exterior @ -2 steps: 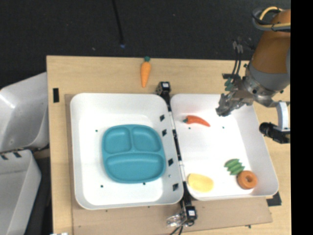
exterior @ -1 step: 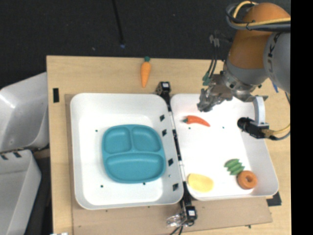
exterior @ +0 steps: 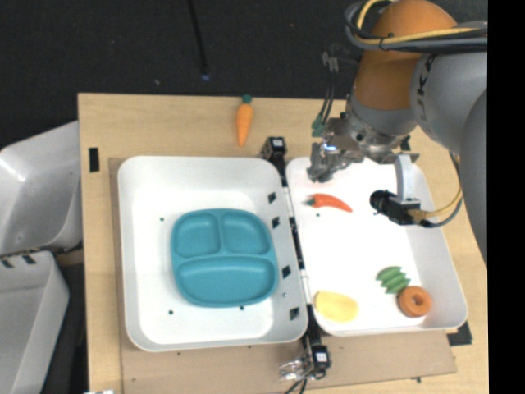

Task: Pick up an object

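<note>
Chili (exterior: 331, 203) (red) lies just below the gripper (exterior: 322, 168) — untouched.

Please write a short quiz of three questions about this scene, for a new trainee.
1. True or false: the blue tray lies in the left bin.
2. Which thing lies nearest the claw? A. the chili B. the donut C. the yellow piece
3. Fill in: the carrot lies on the ____, outside both bins.

Key: 1 true; 2 A; 3 bench.
</note>
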`<control>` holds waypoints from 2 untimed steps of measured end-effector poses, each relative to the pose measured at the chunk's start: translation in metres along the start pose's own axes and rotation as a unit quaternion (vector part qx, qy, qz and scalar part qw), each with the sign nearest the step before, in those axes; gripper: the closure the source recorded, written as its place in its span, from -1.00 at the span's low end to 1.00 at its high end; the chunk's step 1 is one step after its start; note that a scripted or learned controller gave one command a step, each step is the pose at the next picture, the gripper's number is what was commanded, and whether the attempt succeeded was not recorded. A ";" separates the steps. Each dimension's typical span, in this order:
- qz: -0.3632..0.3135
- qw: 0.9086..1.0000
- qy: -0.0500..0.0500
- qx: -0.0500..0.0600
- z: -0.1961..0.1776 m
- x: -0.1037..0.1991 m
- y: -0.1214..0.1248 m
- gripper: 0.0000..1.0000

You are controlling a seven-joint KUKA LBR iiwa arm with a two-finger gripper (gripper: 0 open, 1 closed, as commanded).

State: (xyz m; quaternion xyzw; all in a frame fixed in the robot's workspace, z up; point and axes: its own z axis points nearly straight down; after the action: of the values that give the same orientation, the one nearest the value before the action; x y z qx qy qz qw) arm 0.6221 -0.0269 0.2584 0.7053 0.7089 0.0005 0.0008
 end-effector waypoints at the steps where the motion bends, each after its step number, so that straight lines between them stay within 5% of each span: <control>1: -0.001 1.000 0.000 0.000 -0.002 0.052 0.008 1.00; 2: -0.001 1.000 0.000 0.000 0.007 0.105 0.017 1.00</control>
State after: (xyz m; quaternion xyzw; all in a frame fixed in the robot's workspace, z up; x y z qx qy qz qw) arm 0.6382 0.0783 0.2515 0.7048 0.7094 0.0009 0.0005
